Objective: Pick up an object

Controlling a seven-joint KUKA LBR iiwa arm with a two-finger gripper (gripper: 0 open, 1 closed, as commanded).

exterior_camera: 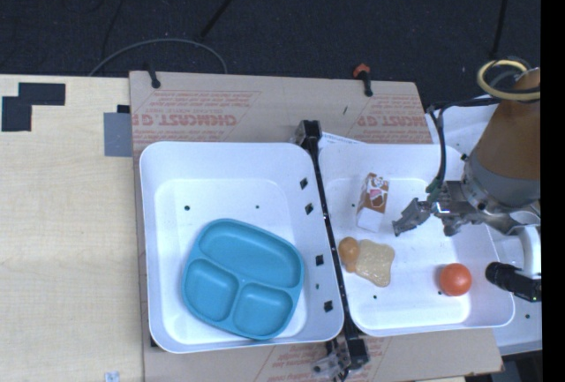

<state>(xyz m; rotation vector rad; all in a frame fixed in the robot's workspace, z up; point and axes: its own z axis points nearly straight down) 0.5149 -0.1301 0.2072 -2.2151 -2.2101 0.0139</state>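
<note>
Approach step, judged from position: the claw [413, 219] hangs over the right-hand shallow white plastic bin [415, 323], centre-right of the frame, at the end of the grey arm with the orange band [512, 138] that enters from the right edge. Two dark fingers [408, 221] point left and slightly down, with a visible gap between them; nothing sits in that gap. No object held.

Candidate objects, all in the right bin:
- small white carton with a brown and red label [373, 198], upper left part of the bin, just left of the claw tips, apart from them.
- pale yellowish translucent lump with an orange-brown end [368, 258], lower left part of the bin, below the carton and below-left of the claw.
- round red-orange ball, tomato-like [455, 280], lower right part of the bin, below the claw, well apart from the other two.

Left-hand white bin [168, 195] holds a blue three-compartment plastic tray [243, 277], lower centre of frame.

Judgement: carton is the nearest target. Next move calls for a short shift left to centre the tips over it, then a descent with the fingers kept spread to straddle it before closing. Height of claw above the bin floor cannot be read from this slant. Both bins rest on a cardboard sheet [265, 111] on the pale wooden surface [62, 239].
</note>
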